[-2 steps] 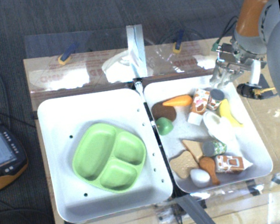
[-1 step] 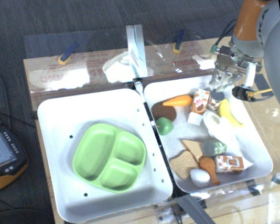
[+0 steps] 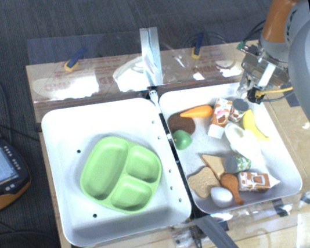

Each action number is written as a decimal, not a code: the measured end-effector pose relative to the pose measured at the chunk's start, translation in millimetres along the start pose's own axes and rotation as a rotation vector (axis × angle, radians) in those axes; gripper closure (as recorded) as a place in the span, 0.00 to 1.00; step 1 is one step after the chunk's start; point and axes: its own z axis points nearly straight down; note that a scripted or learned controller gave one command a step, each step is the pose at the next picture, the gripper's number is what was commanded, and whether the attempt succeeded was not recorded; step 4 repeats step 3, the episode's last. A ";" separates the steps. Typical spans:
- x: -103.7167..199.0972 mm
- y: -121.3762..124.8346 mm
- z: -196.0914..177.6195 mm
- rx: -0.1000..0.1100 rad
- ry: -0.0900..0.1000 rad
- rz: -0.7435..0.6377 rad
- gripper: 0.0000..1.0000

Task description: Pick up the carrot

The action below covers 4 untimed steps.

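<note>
We see the grey two-finger pincer (image 3: pixel 251 88) hovering at the far right corner of the right-hand shallow white bin (image 3: pixel 287 178); we cannot tell its state. The orange tapered plastic carrot (image 3: pixel 196 112) lies in that bin, left of the pincer, near it but apart.

No text or label can be read

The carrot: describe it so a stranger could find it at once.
Look in the right-hand white bin, along its far edge near the divider. The carrot lies there on its side, just beyond a brown round piece and a green ball. It is the one orange, tapering thing.
</note>
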 end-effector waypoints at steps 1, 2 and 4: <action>-9.7 -30.6 -9.1 0.002 0.000 0.325 1.00; -37.0 -23.1 -36.4 0.001 0.000 0.562 1.00; -35.2 -22.0 -27.3 0.001 -0.001 0.329 1.00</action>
